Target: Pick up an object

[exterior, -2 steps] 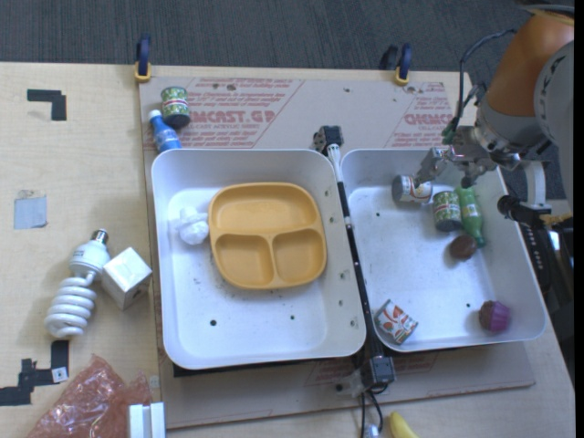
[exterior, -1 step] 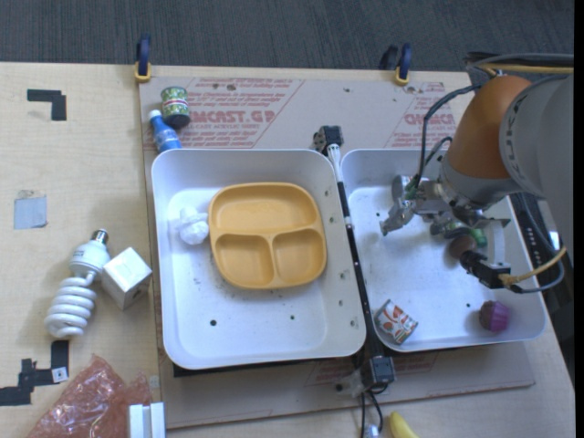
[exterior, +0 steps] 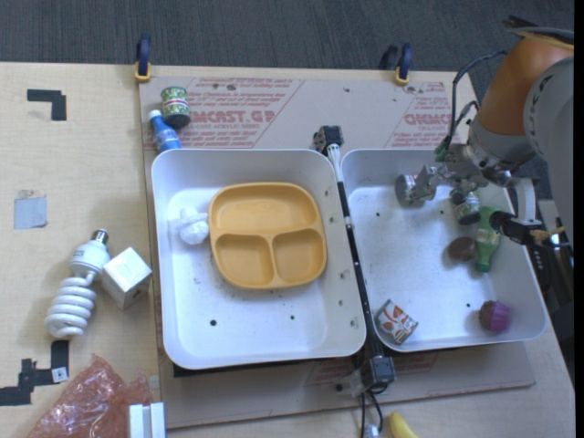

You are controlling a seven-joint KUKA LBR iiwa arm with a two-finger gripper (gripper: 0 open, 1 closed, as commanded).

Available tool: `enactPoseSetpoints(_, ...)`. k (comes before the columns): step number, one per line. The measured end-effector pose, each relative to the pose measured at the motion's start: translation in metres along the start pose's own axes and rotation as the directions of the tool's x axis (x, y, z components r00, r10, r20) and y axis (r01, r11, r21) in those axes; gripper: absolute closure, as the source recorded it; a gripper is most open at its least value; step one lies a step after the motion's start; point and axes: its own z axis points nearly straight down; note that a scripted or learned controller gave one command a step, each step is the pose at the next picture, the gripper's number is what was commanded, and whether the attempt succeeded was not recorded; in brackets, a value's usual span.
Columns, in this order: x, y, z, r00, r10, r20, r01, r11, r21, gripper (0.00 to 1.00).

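— Start big: what's on the table [exterior: 82,162]?

— Two white bins side by side. The left bin [exterior: 173,245] carries a yellow divided plate [exterior: 267,234] with a small white wad [exterior: 192,229] against its left edge. The right bin [exterior: 374,245] is where the arm [exterior: 525,89] reaches in, from the far right corner.

— And the jaws?

— The jaws [exterior: 412,190] hang over the far left part of the right bin, pointing left. Spread or pressed together, I cannot tell from here; I see nothing between them.

— So what could they take?

— The likeliest things lie to their right and nearer us: a green bottle [exterior: 484,247] with its long axis running roughly far-to-near, a brown lump [exterior: 459,249] touching its left side, and a purple ball [exterior: 495,315] near the front right corner. A crumpled packet [exterior: 395,321] leans on the front left rim.

— Room to work?

— The floor straight under the jaws is bare white plastic, smooth by the look of it. I'd judge the bottle and lump awkward, being pressed together just beside the right wall. The ball stands apart, but close to the rim.
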Motion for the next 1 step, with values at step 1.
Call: enactPoseSetpoints(1, -0.0070, 0.0022, 0.0077, 1.000, -0.007, -0.011, 0.007, 1.000, 0.009, 0.00)
